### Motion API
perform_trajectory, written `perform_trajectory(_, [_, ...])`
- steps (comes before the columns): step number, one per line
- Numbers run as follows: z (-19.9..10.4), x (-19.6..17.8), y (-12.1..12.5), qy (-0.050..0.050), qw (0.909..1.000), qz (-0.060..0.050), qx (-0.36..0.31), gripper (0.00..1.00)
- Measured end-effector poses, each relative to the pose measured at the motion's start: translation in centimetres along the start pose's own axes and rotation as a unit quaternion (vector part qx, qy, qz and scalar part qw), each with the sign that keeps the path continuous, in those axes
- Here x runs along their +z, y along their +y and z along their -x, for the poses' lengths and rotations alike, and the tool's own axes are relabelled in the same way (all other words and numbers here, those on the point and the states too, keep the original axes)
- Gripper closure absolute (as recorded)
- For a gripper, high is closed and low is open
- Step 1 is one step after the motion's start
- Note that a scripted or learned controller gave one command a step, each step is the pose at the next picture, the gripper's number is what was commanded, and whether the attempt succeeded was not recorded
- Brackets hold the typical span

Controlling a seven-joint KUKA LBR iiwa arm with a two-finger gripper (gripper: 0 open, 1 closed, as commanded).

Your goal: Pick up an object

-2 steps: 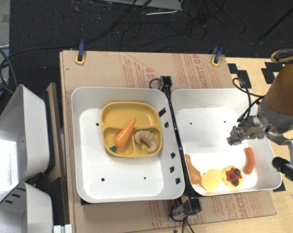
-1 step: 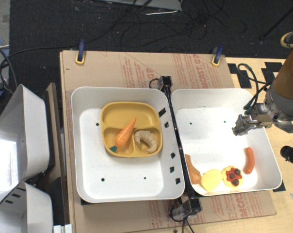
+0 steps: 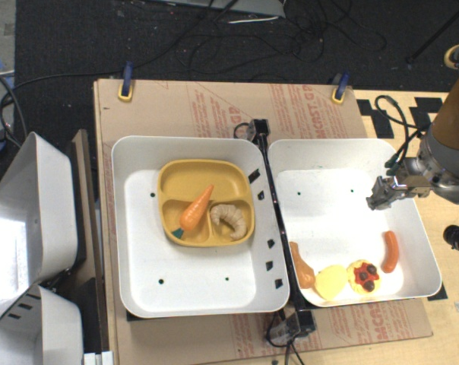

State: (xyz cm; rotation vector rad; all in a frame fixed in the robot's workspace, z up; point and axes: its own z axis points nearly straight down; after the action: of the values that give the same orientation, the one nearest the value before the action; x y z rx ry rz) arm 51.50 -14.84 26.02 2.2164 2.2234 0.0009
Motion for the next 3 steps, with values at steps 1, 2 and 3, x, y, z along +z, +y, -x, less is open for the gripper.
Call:
perform_trajectory(1, [-5.4,-0.5,1.6,0.001,1.0000,0.000,-0.002,1.00])
perform_trajectory(2, [-11.2,0.8,3.1,0.001,1.0000,-0.001,-0.003,1.00])
perform_trajectory(3, [-16.5,2.2,5.3,0.001,1.0000,-0.001,-0.003,1.00])
